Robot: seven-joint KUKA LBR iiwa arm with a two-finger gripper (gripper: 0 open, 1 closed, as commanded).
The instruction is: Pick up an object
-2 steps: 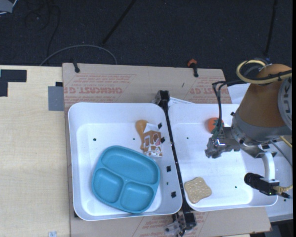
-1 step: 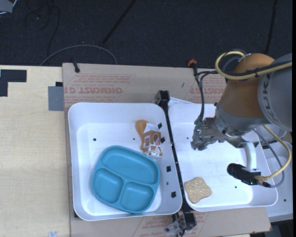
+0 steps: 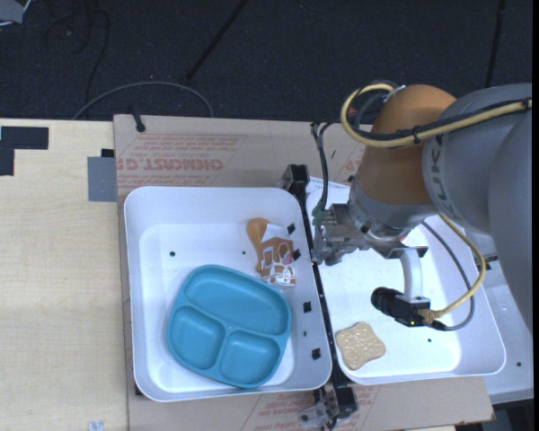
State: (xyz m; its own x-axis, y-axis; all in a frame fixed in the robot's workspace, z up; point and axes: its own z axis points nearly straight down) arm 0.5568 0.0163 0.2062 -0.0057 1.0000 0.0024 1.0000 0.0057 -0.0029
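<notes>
A blue three-compartment plate (image 3: 229, 324) lies in the left bin (image 3: 144, 241). Beside the plate's upper right edge rest a small brown object (image 3: 257, 230) and a crumpled patterned wrapper (image 3: 278, 263). A tan toast-shaped piece (image 3: 359, 345) lies at the front left of the right bin (image 3: 467, 353). My gripper (image 3: 328, 242) hangs over the right bin's left side, close to the divider between the bins and just right of the wrapper. The wrist hides its tip.
The grey arm with its orange band (image 3: 404, 142) covers the right bin's back half. A black fitting with cables (image 3: 400, 305) hangs off the wrist above the toast piece. Brown cardboard (image 3: 207, 155) lies under both bins.
</notes>
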